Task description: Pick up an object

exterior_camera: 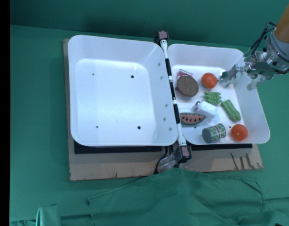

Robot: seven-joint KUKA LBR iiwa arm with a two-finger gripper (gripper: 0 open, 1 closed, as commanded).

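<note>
Jaws: two-finger metal gripper (242,78) on the grey arm with the orange band, over the upper right of the right-hand white plastic bin (258,126); fingers spread wide, one near the bin's middle, one over its right wall, nothing between them.
Nearest thing: small round orange fruit toy (209,80), just left of the left finger, apart from it.
Handling, orange: looks light, hard and smooth; likely to roll or squirt out if pinched off-centre. Best taken across the widest part.
Axis, orange: round, no long axis; any approach angle serves.
Next out: bunch of green bean pods (230,109), below the jaws, long axis running from upper left to lower right. Probably light and stiff; close across the narrow width, mid-length.
Further: small green pea-pod piece (212,97) touching a white cylinder (206,108); second orange ball (239,132) at the lower right corner.
Lower edge: grey-green tin can (213,133) lying on its side, axis roughly left-right, tilted; would roll.
Left side: brown round biscuit-like disc (187,85), flat; red watermelon slice (191,118), flat and thin, hard to get under.
Neighbour: left-hand white bin (88,51), on the bench (36,102).
</note>
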